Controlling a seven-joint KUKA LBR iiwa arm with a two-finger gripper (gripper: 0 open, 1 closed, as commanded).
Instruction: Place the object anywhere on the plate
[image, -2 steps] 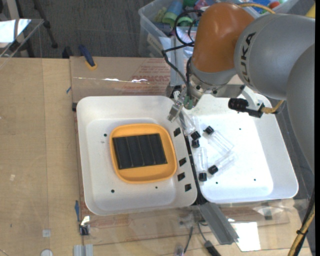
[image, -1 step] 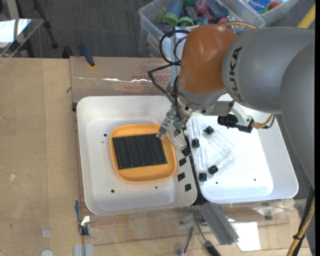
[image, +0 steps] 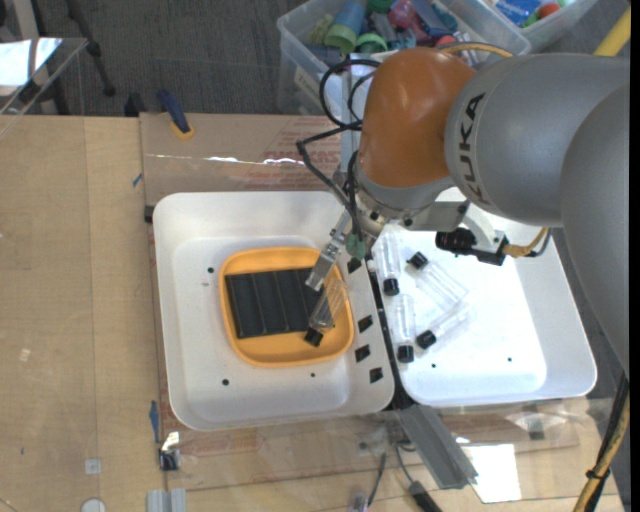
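Pale wooden bench (image: 70, 300); clear plastic tub (image: 330, 40) of colourful clutter behind; dark backdrop (image: 180, 50).

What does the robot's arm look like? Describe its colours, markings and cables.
The arm is thick, rounded and grey, with a glossy orange band above the wrist. Part of the dark KUKA lettering shows on the grey shell. Black cables loop beside the band.
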